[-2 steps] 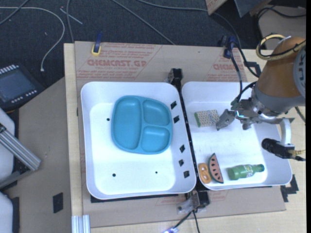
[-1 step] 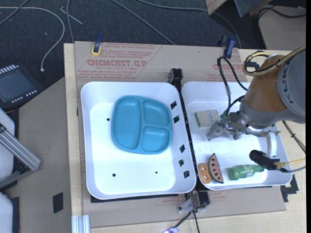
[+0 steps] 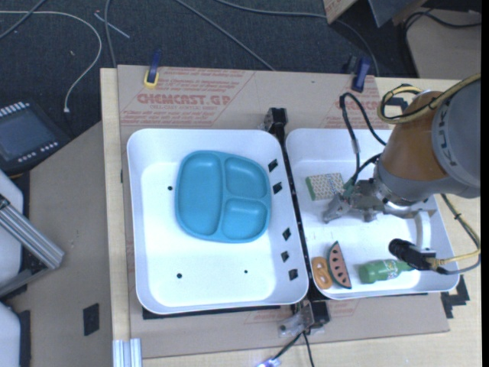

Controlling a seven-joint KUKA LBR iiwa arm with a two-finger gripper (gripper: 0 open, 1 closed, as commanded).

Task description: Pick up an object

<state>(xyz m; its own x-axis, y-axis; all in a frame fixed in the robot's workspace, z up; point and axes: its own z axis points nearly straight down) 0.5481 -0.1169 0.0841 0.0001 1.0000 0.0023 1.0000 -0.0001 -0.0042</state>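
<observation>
- Arm (image 3: 428, 147) comes in from the right, orange band above the wrist, wrist angled down and leftward into the right bin (image 3: 306, 147).
- Gripper (image 3: 336, 207) sits low over the bin floor, metal fingers (image 3: 330, 212) pointing left, roughly mid-bin.
- Can't tell if the fingers are open or closed; nothing visible between them.
- Green-dotted sponge pad (image 3: 324, 185) lies flat just above-left of the fingertips, close but apart.
- Watermelon slice toy (image 3: 338, 264) is below the fingers, near the bin's front edge; an orange piece (image 3: 321, 273) touches its left side.
- Green bottle (image 3: 380, 270) lies on its side below-right of the fingers, beside the slice.
- Blue divided plate (image 3: 223, 196) sits in the left bin (image 3: 153, 228), well left of the fingers.
</observation>
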